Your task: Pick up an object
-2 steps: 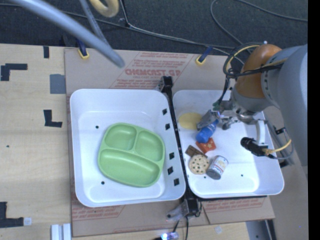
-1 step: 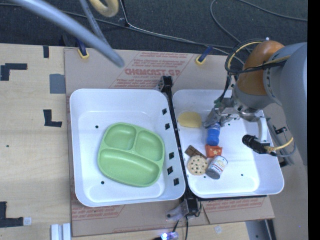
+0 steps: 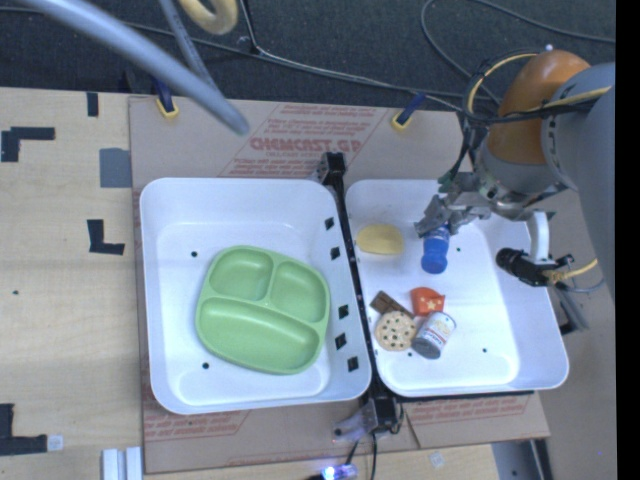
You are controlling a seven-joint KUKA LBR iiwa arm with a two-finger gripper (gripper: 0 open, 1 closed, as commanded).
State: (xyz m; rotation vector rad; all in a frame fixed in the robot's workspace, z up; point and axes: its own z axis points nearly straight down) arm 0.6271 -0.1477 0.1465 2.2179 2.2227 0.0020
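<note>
In the right bin (image 3: 520, 358), my gripper (image 3: 438, 226) hangs over the upper middle. A blue cylinder (image 3: 434, 255) stands directly under it, its top meeting the gripper's tip. A pale yellow rounded object (image 3: 380, 239) lies to the left, near the divider. Lower down sit a brown piece (image 3: 385, 303), a round chocolate-chip cookie (image 3: 394, 331), a small red object (image 3: 427, 299) and a silver can (image 3: 433, 334) on its side.
The left bin (image 3: 165, 228) holds a green divided plate (image 3: 263, 308). The arm's orange band (image 3: 535, 108) and grey body lean in from the upper right. A black fitting (image 3: 520, 264) juts over the right bin's right side. Cables run behind the bins.
</note>
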